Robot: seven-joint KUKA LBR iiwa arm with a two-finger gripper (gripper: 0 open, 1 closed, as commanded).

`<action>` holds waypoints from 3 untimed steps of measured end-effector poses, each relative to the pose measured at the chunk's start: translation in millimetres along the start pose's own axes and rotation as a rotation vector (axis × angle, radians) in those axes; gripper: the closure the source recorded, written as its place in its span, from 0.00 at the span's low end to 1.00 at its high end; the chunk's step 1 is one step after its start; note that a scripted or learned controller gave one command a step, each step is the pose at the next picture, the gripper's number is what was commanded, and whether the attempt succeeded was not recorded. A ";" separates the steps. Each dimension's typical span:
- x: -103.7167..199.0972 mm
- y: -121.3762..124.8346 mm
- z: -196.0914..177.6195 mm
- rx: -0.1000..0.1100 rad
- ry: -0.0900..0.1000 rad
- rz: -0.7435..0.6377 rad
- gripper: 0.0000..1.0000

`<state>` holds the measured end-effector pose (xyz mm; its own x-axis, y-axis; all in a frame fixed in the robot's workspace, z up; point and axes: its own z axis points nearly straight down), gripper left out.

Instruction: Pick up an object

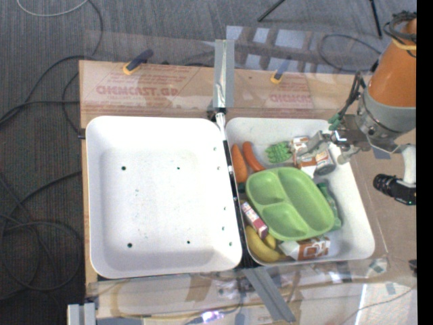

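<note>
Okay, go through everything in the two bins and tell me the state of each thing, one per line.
Left bin: sits flat, beside the right bin.
Right bin: crowded.
Green divided tray: tilted, resting on other items.
Carrots: lying side by side.
Banana: partly under the tray.
Tool: over the right bin's far corner, at a small carton.

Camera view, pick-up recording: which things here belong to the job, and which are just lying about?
Belong to the job:
- end effector, over the right bin
- green divided tray
- two carrots
- banana
- small cartons

Just lying about:
- left bin
- orange clamps on the cardboard
- cables on the floor
</note>
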<state>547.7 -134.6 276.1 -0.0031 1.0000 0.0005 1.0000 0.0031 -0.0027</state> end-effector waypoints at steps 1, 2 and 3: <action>-36.8 62.1 84.2 -0.001 -0.002 -0.175 0.00; -40.9 78.6 157.0 -0.023 0.003 -0.022 0.00; -43.2 78.1 148.7 -0.022 -0.003 -0.022 1.00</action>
<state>625.6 -177.5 127.2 -0.0254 0.9997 -0.0026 0.9995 0.0255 0.0195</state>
